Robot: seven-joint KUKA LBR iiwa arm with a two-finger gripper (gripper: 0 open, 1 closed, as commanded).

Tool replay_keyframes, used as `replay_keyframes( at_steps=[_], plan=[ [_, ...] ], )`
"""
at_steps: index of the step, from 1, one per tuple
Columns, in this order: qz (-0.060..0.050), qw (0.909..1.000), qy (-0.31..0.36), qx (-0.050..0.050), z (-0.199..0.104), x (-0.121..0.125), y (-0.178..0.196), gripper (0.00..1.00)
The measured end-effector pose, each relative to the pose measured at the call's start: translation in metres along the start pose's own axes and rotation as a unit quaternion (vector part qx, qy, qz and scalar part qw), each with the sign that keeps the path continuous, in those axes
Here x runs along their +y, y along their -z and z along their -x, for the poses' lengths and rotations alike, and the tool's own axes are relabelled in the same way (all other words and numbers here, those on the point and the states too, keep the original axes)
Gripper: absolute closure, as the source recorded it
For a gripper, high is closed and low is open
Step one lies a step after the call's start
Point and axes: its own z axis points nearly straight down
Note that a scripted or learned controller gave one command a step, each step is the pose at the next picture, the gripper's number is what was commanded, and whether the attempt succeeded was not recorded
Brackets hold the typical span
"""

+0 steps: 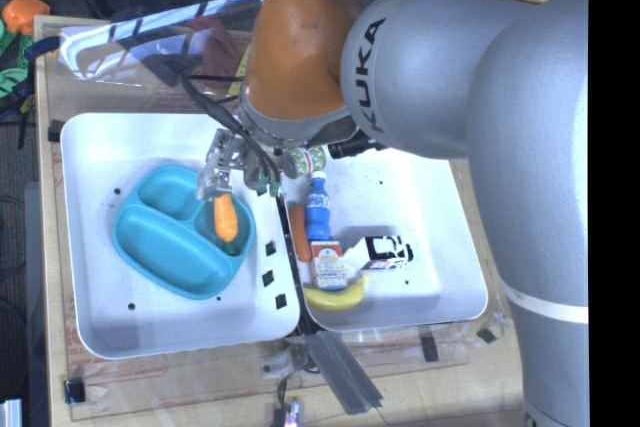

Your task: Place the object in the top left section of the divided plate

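Hovering over the blue divided plate [170, 250] in the left bin [90, 315]: jaws [225, 180] just above the orange carrot [226, 218]. Carrot lying in the plate's right-hand section. Spread or pressed together, cannot tell.

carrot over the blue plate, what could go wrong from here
1. The carrot sits at the plate's right-hand section, near the rim, so it may settle in the wrong compartment of the divided plate.
2. The hand hangs close above the plate; moving could nudge it.
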Motion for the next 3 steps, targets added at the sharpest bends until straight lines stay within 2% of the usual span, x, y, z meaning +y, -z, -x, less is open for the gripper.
replay_keyframes(
  at_steps=[1, 2, 3],
  plan=[
    [0.001, 0.9844, 0.176, -0.001, -0.019, -0.05, -0.008, 1.0],
    [0.001, 0.955, 0.297, -0.003, 0.063, -0.023, -0.007, 1.0],
    [0.001, 0.9068, 0.422, -0.001, 0.025, -0.045, -0.008, 1.0]
  ],
)
